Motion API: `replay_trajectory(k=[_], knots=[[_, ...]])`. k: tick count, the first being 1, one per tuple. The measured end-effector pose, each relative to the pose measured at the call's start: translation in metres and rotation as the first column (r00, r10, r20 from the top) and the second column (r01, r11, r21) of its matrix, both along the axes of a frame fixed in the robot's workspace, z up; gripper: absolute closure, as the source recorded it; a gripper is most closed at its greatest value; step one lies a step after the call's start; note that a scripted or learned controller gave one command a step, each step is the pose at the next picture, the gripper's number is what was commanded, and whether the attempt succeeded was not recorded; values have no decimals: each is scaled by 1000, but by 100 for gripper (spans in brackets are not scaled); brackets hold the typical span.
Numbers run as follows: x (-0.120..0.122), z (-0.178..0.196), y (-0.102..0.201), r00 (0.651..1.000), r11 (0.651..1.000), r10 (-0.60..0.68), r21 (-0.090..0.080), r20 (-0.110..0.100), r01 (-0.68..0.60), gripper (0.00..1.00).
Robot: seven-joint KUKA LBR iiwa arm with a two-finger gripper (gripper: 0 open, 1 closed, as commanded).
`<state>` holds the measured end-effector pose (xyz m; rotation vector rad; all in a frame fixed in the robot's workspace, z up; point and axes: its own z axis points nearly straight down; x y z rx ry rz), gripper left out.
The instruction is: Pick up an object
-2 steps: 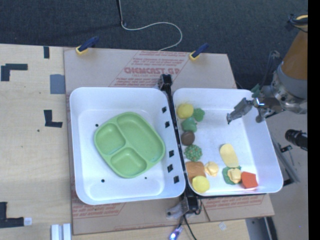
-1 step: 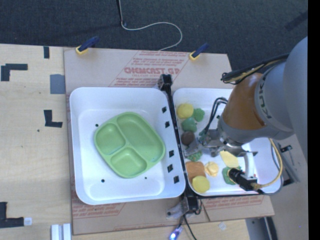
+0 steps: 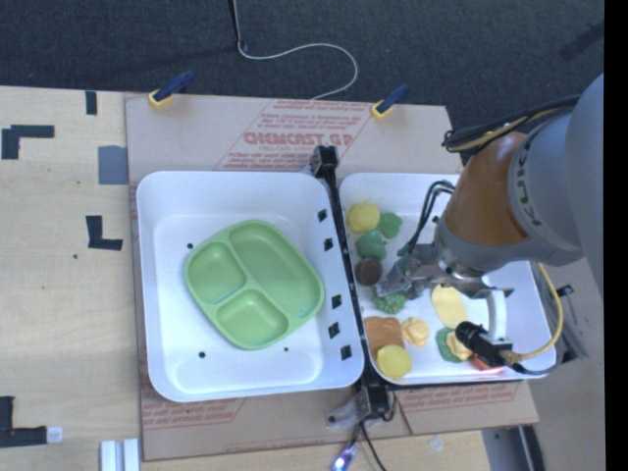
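My gripper (image 3: 400, 281) is down in the right bin (image 3: 444, 183), among several small toy foods. Around it lie a yellow lemon (image 3: 363, 216), a green leafy piece (image 3: 390, 226), a brown ball (image 3: 369, 271) and a green broccoli piece (image 3: 386, 302). A pale yellow piece (image 3: 448, 305) lies just right of the gripper. Nearer the front sit a tan bread piece (image 3: 383, 331), a yellow ball (image 3: 393, 362), a small yellow piece (image 3: 416, 332) and a green and red item (image 3: 461, 346). The arm's wrist covers the bin's right middle.
The left bin (image 3: 167, 263) holds a green three-compartment plate (image 3: 254, 283). A black divider (image 3: 339, 253) runs between the two bins. Both bins rest on a cardboard sheet (image 3: 285, 135) held by clamps at the back. A thin cable (image 3: 294, 52) loops behind.
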<state>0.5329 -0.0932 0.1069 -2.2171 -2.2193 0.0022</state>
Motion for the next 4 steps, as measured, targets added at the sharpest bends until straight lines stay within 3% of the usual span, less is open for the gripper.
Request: replay_trajectory(k=[1, 2, 3, 4], knots=[[54, 126, 61, 1000, 1000, 9, -1, 20, -9, 100], [49, 128, 56, 1000, 1000, 2, -2, 2, -2, 100], [89, 76, -17, 1000, 1000, -5, -6, 2, 5, 100], [116, 124, -99, 1000, 1000, -4, -7, 10, 4, 100]])
